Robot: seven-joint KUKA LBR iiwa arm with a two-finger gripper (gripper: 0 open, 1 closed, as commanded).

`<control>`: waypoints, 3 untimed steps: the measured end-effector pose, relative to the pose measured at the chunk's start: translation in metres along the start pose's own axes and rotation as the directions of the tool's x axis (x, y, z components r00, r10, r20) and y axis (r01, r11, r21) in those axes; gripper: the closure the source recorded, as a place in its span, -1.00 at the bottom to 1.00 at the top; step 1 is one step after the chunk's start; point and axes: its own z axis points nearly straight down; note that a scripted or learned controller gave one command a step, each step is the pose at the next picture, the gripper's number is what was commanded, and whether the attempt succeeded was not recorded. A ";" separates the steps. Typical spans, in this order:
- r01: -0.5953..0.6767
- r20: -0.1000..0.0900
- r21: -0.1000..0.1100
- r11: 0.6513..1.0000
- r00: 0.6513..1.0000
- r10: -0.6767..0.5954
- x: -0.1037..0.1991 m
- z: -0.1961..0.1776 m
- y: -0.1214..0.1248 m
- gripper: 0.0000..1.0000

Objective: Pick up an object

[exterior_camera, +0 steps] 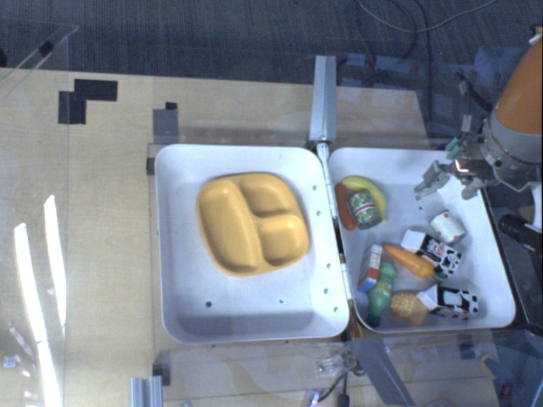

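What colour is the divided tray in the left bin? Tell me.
Yellow. The divided tray shows plainly in the camera view, lying in the left bin.

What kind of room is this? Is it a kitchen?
Probably a robot lab, not a kitchen. A robot arm reaches over two white bins on a bench, one full of toy food like a carrot, and cables lie on the floor.

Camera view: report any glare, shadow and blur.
Camera view: bright glare streaks on the clear panel at far left; soft shadow along the near wall of the left bin; the small items in the right bin look soft; the gripper is slightly blurred.
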 end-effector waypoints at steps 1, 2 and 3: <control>0.202 0.000 -0.001 0.979 0.979 -0.202 -0.028 0.067 0.019 -1.00; 0.382 0.007 -0.009 0.924 0.924 -0.382 -0.057 0.116 -0.053 -1.00; 0.379 0.005 -0.008 0.925 0.926 -0.379 -0.056 0.142 0.018 -1.00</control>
